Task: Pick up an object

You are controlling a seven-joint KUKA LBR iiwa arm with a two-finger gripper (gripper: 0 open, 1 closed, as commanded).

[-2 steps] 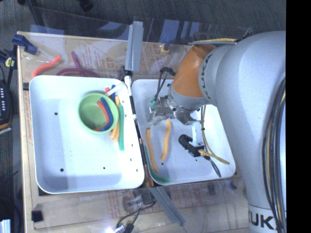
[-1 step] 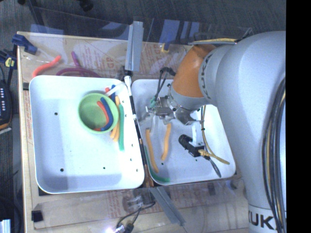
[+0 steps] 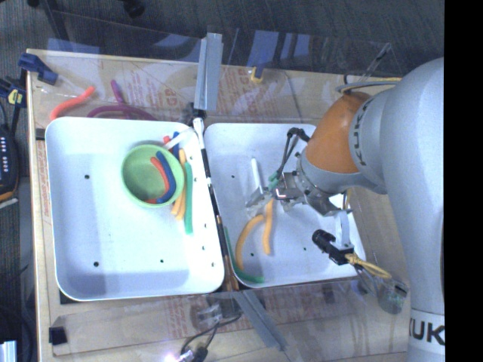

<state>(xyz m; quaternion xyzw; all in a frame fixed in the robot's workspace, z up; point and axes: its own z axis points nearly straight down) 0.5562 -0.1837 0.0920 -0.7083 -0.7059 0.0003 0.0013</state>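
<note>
The right bin (image 3: 226, 149) serves as the landmark; the grey arm (image 3: 400, 127) reaches over its right wall, the orange band (image 3: 336, 142) sitting above the bin's right half; the gripper (image 3: 266, 194) hangs low over the middle of this bin, pointing toward its left wall, and whether it is spread or closed cannot be told from this slanted view, since the metal parts blur together there.

Inside the right bin, just below the gripper, lies an orange curved strip (image 3: 267, 228), its upper end right beside the gripper tip, perhaps touching it, though nothing shows it being pinched; a second yellow-orange curved piece (image 3: 241, 247) bends toward the bin's lower left corner, beside a green piece (image 3: 253, 277) lying along the bottom wall; a pale slender stick (image 3: 255, 173) lies just above and left of the gripper.

Left of the right bin, touching it along the shared edge, sits the left bin (image 3: 90, 262); in its upper right part, near the shared edge, rests a green bowl (image 3: 143, 173) holding a red curved piece (image 3: 162, 168); a green strip (image 3: 189, 202) and an orange strip (image 3: 179, 202) lie between the bowl and the shared edge.

At the right bin's lower right corner a black fitting (image 3: 326, 241) hangs from the arm.
</note>
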